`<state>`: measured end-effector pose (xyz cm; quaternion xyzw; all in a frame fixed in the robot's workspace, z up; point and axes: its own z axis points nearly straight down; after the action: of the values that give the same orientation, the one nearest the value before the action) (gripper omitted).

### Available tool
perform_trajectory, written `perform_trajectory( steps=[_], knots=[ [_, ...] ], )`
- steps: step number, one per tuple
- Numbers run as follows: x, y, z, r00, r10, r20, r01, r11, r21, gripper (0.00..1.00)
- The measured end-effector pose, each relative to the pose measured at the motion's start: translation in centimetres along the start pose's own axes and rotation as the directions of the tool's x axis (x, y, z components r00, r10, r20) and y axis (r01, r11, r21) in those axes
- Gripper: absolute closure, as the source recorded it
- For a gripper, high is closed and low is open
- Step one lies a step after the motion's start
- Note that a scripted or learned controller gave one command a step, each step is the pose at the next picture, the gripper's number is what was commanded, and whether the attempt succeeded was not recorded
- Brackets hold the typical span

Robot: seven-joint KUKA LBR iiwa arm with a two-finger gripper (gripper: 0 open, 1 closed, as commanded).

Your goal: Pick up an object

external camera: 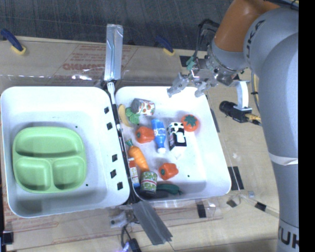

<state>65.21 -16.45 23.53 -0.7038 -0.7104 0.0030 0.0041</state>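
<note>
A green can (148, 181) and an orange pepper (168, 170) lie at the near end of the right bin (216, 156), with a blue bottle (158, 134) and tomato (189, 123) further back. Above its far rim, the gripper (188, 90) hangs released, fingers spread, grasping nothing.

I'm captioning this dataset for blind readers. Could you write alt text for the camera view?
A grey arm's end effector hovers over the far rim of the right bin, which holds small toys: a blue bottle, a carrot, a tomato. The left bin holds a green divided tray.
</note>
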Motion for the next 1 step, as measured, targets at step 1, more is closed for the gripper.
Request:
perform_trajectory(
  steps=[1],
  knots=[
    [5.04, -7.07, 2.65, 0.994, -0.108, 0.000, 0.108, 0.994, 0.000, 0.00]
  ],
)
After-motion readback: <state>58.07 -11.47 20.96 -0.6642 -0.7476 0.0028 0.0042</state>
